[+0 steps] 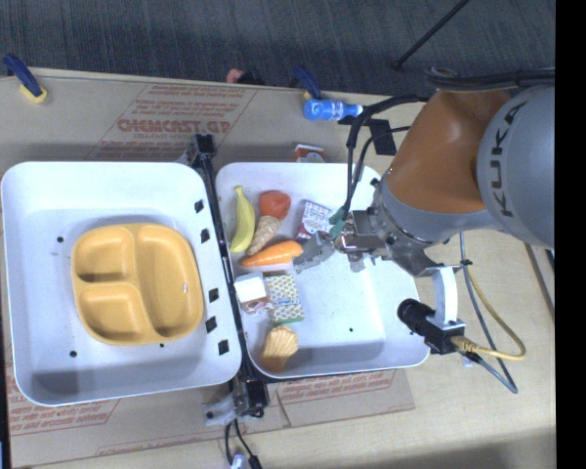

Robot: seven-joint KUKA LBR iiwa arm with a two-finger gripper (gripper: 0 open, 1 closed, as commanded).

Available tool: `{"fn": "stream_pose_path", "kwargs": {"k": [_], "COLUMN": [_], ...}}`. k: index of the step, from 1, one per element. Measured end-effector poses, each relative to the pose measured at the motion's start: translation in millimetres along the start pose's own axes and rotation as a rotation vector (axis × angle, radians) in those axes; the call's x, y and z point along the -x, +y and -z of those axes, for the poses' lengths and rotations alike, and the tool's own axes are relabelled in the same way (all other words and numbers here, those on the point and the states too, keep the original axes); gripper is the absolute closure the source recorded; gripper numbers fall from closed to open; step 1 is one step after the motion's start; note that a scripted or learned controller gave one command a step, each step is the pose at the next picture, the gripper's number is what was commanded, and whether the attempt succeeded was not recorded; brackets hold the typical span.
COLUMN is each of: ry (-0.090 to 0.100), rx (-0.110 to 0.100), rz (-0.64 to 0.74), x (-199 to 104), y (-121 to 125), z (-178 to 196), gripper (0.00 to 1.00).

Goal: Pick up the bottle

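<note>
Cardboard (176, 115) covers the table under two white bins (39, 360); dark carpet (176, 18) lies beyond. The claw (317, 247) hovers over the right bin, its state untellable.

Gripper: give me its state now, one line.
Gripper: over the right bin, beside the carrot; open or closed cannot be told, and nothing is seen held.
</note>
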State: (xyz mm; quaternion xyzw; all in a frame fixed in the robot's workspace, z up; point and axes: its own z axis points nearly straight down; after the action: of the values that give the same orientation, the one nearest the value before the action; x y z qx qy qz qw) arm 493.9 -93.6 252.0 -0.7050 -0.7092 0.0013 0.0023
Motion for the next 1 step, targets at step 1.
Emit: {"fn": "stream_pose_path", "kwargs": {"k": [1], "ry": [0.0], "rx": [-0.003], "rz": [0.005], "x": [-0.3], "y": [0.2], "z": [10.0], "gripper": [1.0]}}
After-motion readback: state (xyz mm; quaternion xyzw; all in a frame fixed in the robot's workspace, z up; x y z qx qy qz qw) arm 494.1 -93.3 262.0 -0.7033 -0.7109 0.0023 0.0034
